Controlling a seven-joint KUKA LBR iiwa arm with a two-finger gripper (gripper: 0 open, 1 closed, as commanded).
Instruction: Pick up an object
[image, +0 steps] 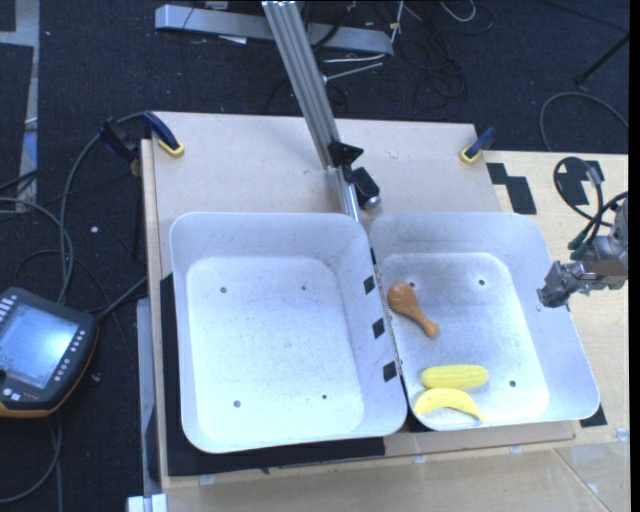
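Note:
Three objects lie in the right bin. A brown drumstick-shaped toy rests near the bin's left wall. Toward the front lie a yellow corn cob and, just below it, a yellow banana. My gripper hangs at the right bin's right rim, well to the right of all three objects and apart from them. Nothing shows between its tips.
The left bin sits beside the right one, joined along a central divider with black clips. A slanted metal pole rises behind the bins. A teach pendant lies off the bench at left.

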